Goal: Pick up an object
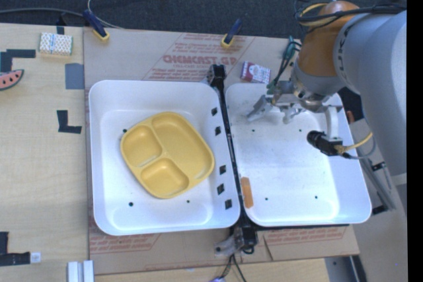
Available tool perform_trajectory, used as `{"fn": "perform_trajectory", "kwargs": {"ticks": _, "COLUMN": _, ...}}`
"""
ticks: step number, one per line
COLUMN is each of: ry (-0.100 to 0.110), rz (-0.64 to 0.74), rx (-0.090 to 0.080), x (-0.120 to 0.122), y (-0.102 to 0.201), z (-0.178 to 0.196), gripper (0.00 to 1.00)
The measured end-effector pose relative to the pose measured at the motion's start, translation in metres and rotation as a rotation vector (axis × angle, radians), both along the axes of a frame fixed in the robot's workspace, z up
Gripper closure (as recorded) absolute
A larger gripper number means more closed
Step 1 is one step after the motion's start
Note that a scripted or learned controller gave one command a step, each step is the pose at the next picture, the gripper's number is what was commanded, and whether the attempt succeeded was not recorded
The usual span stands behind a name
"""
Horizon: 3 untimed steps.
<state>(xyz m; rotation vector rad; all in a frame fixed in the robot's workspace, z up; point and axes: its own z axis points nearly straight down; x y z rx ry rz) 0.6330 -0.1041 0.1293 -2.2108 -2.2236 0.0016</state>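
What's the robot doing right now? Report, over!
Gripper open over right bin, holding nothing. Yellow tray in left bin, orange piece by the divider. Nothing in the way.

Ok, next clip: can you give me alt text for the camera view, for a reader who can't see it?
A grey robot arm reaches in from the right, its gripper open above the back of the right white bin, holding nothing. The left white bin holds a yellow compartment tray, and a small orange object lies at the right bin's left edge.
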Motion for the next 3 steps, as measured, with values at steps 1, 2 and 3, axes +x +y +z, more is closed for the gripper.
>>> {"fn": "perform_trajectory", "kwargs": {"ticks": 1, "ry": -0.005, "rz": -0.005, "rx": -0.005, "x": 0.003, "y": 0.01, "z": -0.044, "gripper": 0.0}}
{"fn": "perform_trajectory", "kwargs": {"ticks": 2, "ry": -0.007, "rz": -0.004, "rx": -0.005, "x": 0.004, "y": 0.01, "z": -0.034, "gripper": 1.0}}
{"fn": "perform_trajectory", "kwargs": {"ticks": 3, "ry": -0.005, "rz": -0.003, "rx": -0.004, "x": 0.004, "y": 0.011, "z": -0.025, "gripper": 1.0}}
